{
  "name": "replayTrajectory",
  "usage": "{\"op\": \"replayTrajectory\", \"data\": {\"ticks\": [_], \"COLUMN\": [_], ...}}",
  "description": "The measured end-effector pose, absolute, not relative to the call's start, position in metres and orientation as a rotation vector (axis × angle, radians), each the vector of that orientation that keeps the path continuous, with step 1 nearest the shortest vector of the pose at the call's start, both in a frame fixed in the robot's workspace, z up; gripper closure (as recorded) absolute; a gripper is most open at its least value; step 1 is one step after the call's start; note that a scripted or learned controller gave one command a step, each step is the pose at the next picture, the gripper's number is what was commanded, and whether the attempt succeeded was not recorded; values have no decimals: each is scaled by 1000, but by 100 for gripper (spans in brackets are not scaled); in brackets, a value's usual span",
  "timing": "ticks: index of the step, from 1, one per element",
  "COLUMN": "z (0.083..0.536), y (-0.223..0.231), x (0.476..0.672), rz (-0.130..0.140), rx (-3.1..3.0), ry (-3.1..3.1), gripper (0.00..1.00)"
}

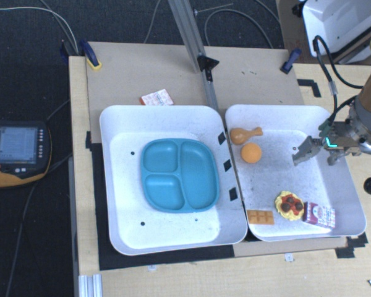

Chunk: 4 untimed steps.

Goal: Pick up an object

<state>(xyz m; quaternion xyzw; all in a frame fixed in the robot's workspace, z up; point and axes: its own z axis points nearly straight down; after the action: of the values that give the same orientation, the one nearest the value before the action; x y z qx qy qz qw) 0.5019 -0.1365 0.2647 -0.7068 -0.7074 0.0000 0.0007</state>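
- The end effector [317, 148] hangs over the right bin's [269, 113] bare middle, its fingers spread wide with nothing between them, so no grasp looks made yet.
- Candidate objects lie in that bin: an orange ball [251, 153] just beside a tan toy drumstick [244, 134] at its far left, and a cracker [260, 217], a round toy pastry [289, 205] and a small carton [320, 215] along its near edge.
- The left bin [120, 234] holds a blue divided plate [178, 174], likely a drop-off spot.
- Both bins rest on a pale wooden tabletop [142, 67]; a small packet [156, 98] lies beyond them, and a teach pendant [15, 151] sits on dark floor to the left.
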Motion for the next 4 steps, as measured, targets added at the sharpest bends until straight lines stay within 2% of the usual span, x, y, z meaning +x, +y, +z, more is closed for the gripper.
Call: {"op": "replayTrajectory", "data": {"ticks": [1,3,4], "z": [265,151,92], "y": [-137,-146,-139], "x": [502,491,490], "rz": [0,6,-3], "rx": [-2220,-2216,-2220], "ry": [-2222,-2215,-2223], "gripper": [0,0,0]}}
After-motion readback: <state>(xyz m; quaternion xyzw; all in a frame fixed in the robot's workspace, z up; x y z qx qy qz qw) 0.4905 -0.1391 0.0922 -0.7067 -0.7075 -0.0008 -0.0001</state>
